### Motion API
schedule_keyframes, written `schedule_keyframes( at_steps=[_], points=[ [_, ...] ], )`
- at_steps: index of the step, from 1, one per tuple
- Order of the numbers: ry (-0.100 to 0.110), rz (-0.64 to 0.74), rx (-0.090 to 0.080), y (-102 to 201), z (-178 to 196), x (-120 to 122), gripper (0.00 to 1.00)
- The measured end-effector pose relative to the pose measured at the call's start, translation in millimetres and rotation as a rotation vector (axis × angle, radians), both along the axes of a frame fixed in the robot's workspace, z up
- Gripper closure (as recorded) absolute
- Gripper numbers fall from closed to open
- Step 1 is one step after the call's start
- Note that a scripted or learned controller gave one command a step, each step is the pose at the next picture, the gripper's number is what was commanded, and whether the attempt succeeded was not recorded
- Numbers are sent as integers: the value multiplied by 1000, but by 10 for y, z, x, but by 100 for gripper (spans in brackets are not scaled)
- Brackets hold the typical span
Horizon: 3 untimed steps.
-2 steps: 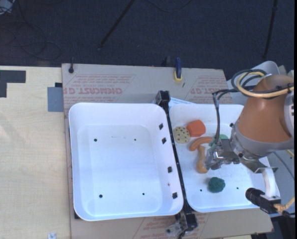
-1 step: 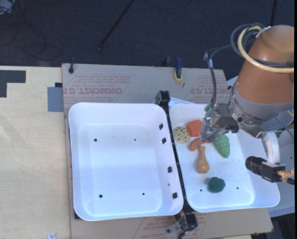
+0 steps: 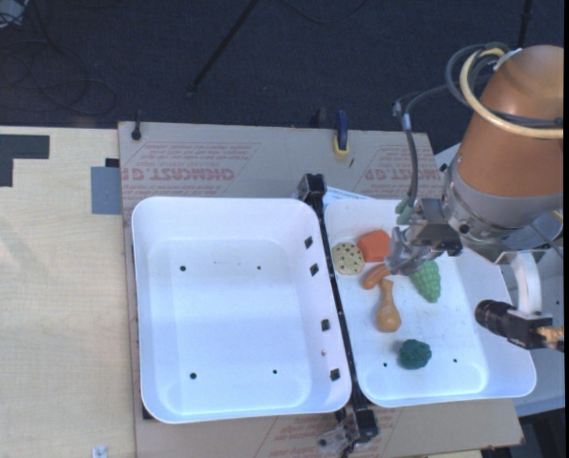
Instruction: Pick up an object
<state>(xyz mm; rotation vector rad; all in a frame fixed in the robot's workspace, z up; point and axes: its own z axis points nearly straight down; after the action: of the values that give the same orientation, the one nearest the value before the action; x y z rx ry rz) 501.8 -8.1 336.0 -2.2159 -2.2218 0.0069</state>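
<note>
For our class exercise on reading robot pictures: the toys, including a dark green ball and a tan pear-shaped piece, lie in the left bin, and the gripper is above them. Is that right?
Not quite. The camera view shows the toys in the right bin, not the left bin. The dark green ball and tan pear-shaped piece lie there, and the gripper is above them.

- The light wooden bench (image 3: 46, 303) carries a brown cardboard sheet (image 3: 227, 165) (printed lettering reads upside down).
- Two shallow white bins, left bin (image 3: 151, 256) and right bin (image 3: 514, 380), sit side by side on it.
</note>
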Motion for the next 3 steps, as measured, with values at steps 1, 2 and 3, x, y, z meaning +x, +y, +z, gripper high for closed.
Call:
schedule_keyframes(
  at_steps=[1, 2, 3],
  points=[
    [-9, 8, 3, 922, 668, -266, 100],
    [-17, 2, 3, 1177, 1898, -75, 100],
    [13, -1, -4, 1506, -323, -287, 100]
  ],
)
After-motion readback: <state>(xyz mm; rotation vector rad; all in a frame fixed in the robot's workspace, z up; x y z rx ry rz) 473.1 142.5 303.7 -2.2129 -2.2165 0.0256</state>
